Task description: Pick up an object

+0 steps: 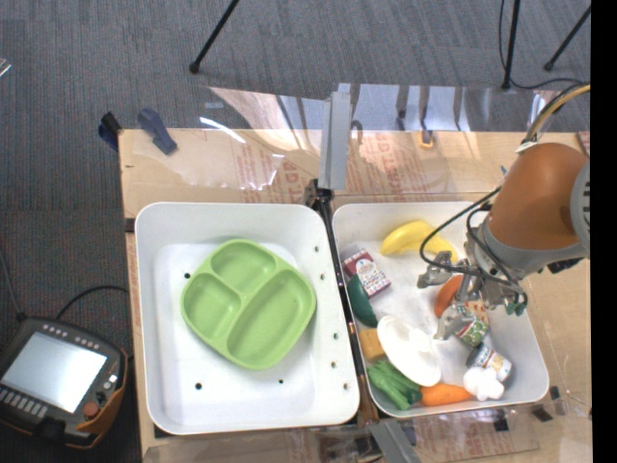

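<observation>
My gripper point(461, 302) hangs low over the right part of the right bin point(535, 355), under the orange wrist band. It is right above an orange-red toy point(445, 295) and a small green-labelled can point(472, 331), both partly covered by it. Nearby lie a yellow banana point(410, 237), a red carton point(367, 271), a dark green vegetable point(362, 303), a white dish point(408, 349), a carrot point(445, 394) and a second can point(493, 363). I see nothing clearly held.
The left bin point(164, 249) holds a green divided plate point(249, 302). A green leafy toy point(390, 382) and a yellow block point(371, 342) sit by the right bin's left wall. A tablet point(53, 374) lies on the floor at lower left.
</observation>
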Motion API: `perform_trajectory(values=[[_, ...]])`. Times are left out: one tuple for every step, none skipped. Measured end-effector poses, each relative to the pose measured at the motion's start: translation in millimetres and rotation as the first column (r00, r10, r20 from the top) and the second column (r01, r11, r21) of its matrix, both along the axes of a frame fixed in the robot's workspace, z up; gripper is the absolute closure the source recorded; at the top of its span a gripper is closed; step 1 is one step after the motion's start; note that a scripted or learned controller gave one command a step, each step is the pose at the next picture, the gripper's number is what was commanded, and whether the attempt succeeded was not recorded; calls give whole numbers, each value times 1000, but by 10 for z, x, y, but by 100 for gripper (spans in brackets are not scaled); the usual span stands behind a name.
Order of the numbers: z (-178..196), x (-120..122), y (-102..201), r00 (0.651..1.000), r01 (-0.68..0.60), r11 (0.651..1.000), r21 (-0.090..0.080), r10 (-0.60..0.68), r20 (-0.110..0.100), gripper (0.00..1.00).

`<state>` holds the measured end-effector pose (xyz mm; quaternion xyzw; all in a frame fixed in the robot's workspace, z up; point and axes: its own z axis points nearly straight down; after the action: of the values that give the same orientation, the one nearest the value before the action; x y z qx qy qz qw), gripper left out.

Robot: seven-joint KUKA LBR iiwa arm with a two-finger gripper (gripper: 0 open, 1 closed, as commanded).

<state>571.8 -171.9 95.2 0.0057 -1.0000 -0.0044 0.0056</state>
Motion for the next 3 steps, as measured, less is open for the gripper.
perform_trajectory(values=[[61, 14, 14, 1000, -5, 1000, 2, 5, -2, 100], [58, 14, 19, 1000, -5, 1000, 2, 5, -2, 0], [-123, -230, -313, 999, -44, 999, -5, 44, 6, 0]])
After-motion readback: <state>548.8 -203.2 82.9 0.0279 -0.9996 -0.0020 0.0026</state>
